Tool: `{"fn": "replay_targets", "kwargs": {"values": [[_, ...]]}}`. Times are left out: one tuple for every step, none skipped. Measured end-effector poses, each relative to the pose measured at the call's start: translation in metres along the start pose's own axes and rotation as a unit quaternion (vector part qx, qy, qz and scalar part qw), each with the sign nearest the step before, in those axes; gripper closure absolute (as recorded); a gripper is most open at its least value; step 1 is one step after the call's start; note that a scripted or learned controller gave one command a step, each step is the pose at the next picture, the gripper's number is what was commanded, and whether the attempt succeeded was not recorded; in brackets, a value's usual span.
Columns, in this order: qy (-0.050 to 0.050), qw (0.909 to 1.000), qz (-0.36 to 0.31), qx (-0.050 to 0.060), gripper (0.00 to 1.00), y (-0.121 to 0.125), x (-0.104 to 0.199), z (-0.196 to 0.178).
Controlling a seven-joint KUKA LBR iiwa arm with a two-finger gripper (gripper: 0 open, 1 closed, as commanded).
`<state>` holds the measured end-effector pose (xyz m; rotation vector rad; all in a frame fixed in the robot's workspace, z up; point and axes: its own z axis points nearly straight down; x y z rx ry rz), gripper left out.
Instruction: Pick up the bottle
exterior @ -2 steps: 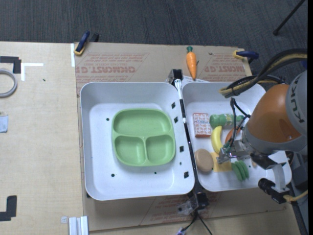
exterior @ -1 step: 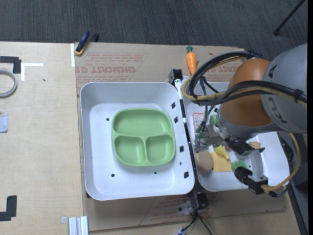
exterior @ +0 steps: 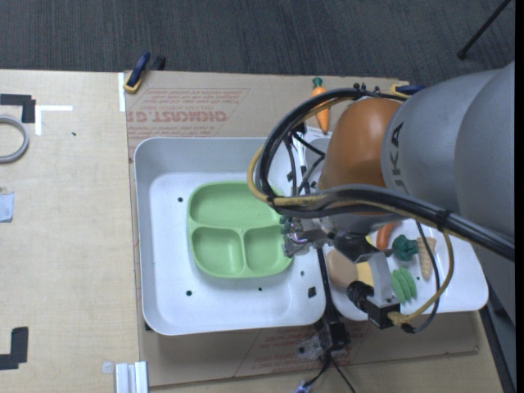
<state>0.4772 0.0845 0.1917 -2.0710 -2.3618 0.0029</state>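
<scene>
Near edge: right bin (exterior: 471, 297) w/ small green toys (exterior: 404, 283) and orange bits, mostly under arm (exterior: 458, 154). Gripper (exterior: 296, 240) at green divided tray's (exterior: 233, 232) right edge in left bin (exterior: 164, 244); can't tell its state. Bottle not made out. Far: carrot-like toy (exterior: 320, 105) on worktop (exterior: 65, 244).

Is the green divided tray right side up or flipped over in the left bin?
Right side up. The green tray lies flat in the left bin, its three hollow compartments facing the camera, with nothing visible in them.

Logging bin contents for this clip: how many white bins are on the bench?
2: the left bin holds a green tray; the right bin lies largely under the arm.
</scene>
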Motion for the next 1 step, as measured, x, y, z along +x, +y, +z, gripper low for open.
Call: {"fn": "replay_targets", "kwargs": {"values": [[0.0, 0.9939, 0.11, 0.0, 1.0, 0.0091, 0.0685, -0.0385]]}}
